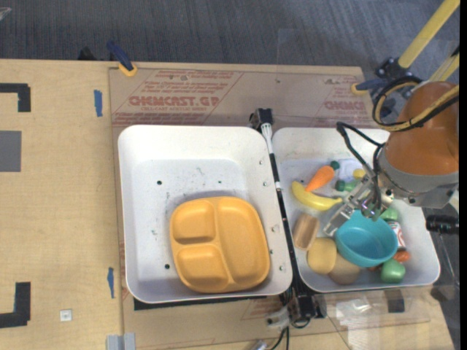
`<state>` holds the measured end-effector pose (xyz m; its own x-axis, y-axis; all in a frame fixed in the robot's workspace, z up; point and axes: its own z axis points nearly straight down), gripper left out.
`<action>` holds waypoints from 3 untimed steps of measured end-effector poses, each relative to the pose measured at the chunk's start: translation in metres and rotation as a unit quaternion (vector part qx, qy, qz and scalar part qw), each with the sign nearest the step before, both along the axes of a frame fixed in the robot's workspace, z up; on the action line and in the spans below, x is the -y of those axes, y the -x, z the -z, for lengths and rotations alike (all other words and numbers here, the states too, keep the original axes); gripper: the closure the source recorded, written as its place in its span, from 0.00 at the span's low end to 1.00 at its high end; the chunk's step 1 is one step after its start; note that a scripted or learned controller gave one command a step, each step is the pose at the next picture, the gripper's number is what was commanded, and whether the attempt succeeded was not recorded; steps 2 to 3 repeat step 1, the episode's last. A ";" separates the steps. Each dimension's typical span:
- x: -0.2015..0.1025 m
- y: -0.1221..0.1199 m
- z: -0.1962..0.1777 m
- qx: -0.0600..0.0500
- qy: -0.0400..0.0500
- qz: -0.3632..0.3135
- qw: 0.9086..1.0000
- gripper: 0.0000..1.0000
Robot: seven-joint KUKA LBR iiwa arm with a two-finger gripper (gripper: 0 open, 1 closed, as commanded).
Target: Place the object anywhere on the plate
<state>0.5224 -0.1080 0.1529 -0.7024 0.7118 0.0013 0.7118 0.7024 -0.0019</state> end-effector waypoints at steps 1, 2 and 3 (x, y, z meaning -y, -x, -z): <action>-0.028 -0.065 -0.195 0.011 0.003 -0.284 0.959 0.00; -0.028 -0.065 -0.195 0.011 0.003 -0.284 0.959 0.00; -0.028 -0.065 -0.195 0.011 0.003 -0.284 0.959 0.00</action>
